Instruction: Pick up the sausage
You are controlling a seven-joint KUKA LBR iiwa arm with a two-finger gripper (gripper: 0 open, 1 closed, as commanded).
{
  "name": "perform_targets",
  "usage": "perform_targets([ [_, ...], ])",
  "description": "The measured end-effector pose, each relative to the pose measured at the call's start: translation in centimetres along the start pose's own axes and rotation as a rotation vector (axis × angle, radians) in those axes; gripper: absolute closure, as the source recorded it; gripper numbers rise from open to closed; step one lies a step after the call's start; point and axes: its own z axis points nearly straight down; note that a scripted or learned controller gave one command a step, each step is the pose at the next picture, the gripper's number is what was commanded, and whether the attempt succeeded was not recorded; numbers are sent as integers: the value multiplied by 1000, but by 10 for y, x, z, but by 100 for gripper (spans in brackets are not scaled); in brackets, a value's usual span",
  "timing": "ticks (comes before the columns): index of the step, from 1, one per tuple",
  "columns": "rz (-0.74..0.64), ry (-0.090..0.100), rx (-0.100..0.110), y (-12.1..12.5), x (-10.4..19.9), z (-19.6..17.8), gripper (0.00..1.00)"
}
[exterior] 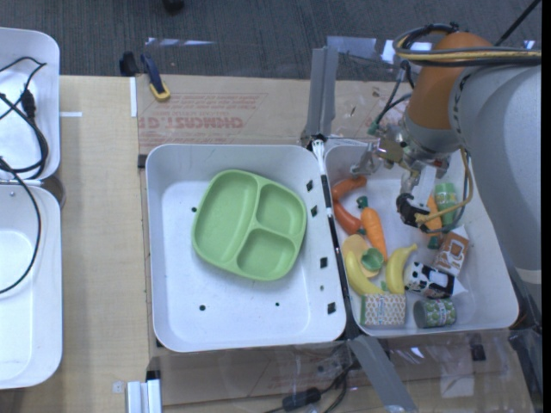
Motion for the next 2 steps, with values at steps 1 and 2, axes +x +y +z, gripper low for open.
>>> perform_targets([
  [1,-1,0,3,1,0,-8,100],
  [2,181,-9,18,-22,47,-90,100],
])
